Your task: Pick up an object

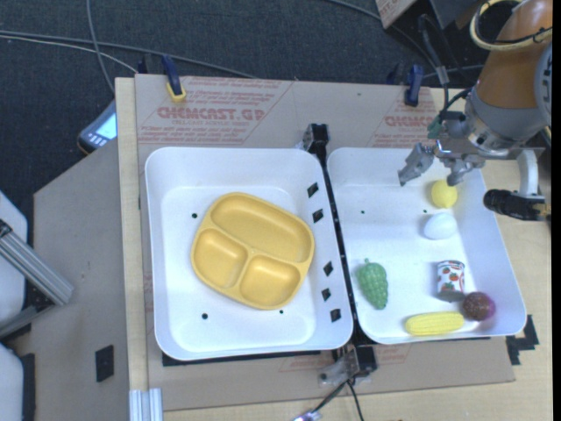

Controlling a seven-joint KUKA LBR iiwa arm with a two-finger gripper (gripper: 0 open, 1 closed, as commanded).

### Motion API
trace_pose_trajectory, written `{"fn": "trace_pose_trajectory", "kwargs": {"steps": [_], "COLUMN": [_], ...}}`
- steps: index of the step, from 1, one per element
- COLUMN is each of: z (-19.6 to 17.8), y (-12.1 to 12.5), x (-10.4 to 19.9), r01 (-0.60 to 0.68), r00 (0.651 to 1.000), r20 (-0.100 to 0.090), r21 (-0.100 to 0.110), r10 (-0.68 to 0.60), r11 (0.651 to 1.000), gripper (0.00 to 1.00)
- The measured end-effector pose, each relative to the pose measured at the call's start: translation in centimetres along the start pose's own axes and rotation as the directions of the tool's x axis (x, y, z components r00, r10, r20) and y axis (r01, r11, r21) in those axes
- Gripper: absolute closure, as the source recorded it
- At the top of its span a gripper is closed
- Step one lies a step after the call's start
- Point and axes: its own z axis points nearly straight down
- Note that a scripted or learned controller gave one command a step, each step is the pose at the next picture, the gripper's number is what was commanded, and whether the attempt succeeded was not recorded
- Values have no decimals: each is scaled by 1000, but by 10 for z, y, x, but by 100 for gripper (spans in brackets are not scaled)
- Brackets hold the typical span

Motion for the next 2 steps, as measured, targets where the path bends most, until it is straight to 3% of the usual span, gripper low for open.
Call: {"fn": "trace_pose_trajectory", "kwargs": {"steps": [1, 2], "z": [-8, 46], "y": [3, -1], "x": [0, -9], "r01": [3, 2], "r00": [1000, 1000], "r20": [2, 1], "r21": [-14, -9], "r10": [-3, -2], "r11": [1000, 1000], "gripper": [0, 0]}}
